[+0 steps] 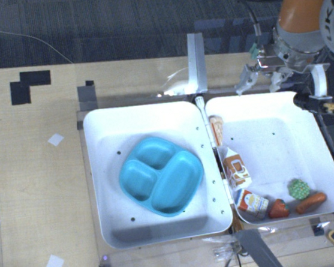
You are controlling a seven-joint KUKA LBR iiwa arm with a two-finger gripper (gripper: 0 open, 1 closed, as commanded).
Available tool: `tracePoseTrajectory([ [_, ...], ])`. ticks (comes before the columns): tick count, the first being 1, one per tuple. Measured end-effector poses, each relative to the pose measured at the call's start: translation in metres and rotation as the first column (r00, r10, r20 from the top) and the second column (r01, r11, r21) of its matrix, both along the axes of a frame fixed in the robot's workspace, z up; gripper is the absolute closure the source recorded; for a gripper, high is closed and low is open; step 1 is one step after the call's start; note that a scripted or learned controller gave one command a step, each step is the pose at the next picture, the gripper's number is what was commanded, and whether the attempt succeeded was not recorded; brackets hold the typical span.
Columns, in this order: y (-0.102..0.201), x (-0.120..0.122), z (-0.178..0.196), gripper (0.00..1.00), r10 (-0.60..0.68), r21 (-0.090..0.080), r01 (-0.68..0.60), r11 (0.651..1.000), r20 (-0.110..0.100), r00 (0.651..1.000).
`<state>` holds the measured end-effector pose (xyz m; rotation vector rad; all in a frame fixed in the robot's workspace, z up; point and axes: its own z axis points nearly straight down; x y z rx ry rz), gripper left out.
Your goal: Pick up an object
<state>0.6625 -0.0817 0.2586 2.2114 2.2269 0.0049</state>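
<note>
My gripper (261, 82) hangs above the far rim of the right bin (276, 140), its two fingers spread apart with nothing between them. Along the right bin's left wall lie a slim orange-and-white packet (217, 131) and a small carton (237, 170). At the near edge sit another small carton (252, 203), a red tomato-like piece (278, 209), a green leafy ball (299, 189) and an orange carrot-like piece (311, 202). All of these are well below the gripper in the image.
The left bin (104, 137) holds a blue three-section plate (161, 176). A grey metal post (197, 62) stands behind the seam between the bins. Black cables (326, 104) run along the right bin's right side.
</note>
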Motion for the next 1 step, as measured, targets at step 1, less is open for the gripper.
tracePoseTrajectory([
  [1, -0.0066, -0.0948, 0.1654, 0.0, -0.006, -0.001, 0.006, 1.0, 0.003, 1.0],
])
